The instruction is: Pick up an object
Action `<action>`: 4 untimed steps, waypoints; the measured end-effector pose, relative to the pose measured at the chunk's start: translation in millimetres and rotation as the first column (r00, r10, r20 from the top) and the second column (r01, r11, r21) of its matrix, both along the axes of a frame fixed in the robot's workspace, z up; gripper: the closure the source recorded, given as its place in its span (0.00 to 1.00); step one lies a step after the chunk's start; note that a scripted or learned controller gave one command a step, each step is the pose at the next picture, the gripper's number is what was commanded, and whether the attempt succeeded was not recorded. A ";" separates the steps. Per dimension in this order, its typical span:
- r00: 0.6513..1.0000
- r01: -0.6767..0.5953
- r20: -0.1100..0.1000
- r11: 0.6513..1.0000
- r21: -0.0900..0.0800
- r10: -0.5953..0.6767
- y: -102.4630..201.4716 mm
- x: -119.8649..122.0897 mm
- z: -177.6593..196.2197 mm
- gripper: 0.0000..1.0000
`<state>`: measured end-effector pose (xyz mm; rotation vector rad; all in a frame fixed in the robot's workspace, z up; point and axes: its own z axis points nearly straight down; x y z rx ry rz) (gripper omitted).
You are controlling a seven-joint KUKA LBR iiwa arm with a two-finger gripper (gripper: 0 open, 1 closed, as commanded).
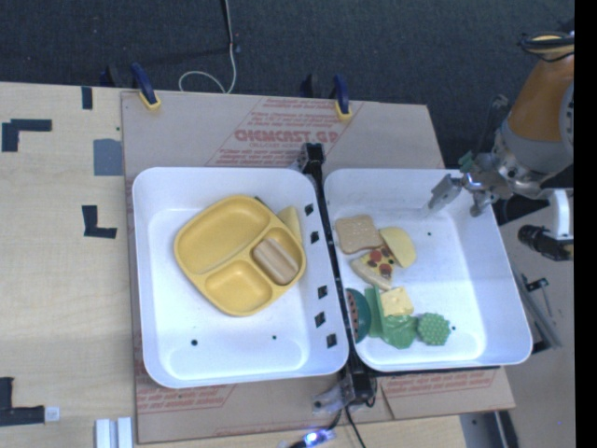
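Spread apart and bare, the two fingers of the gripper (459,193) hang over the right bin (485,278) at about its 1 o'clock corner, one tip pointing toward 8 o'clock over the white floor and the other near the rim; nothing sits between them and they touch no food. Behind them the grey arm (539,119) comes in from 3 o'clock, its orange band showing above the wrist, the wrist tilted down toward the bin. Toy food lies clustered in the same bin's 9 o'clock half, well apart from the fingers: a tan toast slice (355,233), a yellow wedge (399,246) just beside it at 4 o'clock, a pizza slice (375,266) with red spots below those, then a yellow cheese cube (396,302) resting on a green leafy piece (390,329), with a green bumpy ball (433,328) at 3 o'clock of that and a dark green slice (357,311) by the bin's 9 o'clock wall. Over in the left bin (168,343) a yellow divided plate (229,241) lies tilted, holding a tan bread roll (276,260) in its 4 o'clock compartment, and a pale yellow piece (292,219) leans at the plate's 2 o'clock edge.
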<state>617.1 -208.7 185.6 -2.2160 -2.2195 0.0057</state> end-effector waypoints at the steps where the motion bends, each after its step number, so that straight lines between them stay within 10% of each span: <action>1: 1.000 0.000 0.005 1.000 -0.002 0.000 53.7 -29.2 -84.7 0.00; 2: 1.000 0.005 0.025 1.000 -0.009 -0.005 76.2 -40.8 -89.4 0.00; 3: 1.000 -0.001 0.007 1.000 -0.004 0.001 86.2 8.2 -101.5 0.00; 4: 1.000 -0.002 0.005 1.000 0.004 0.002 89.4 8.6 -91.7 1.00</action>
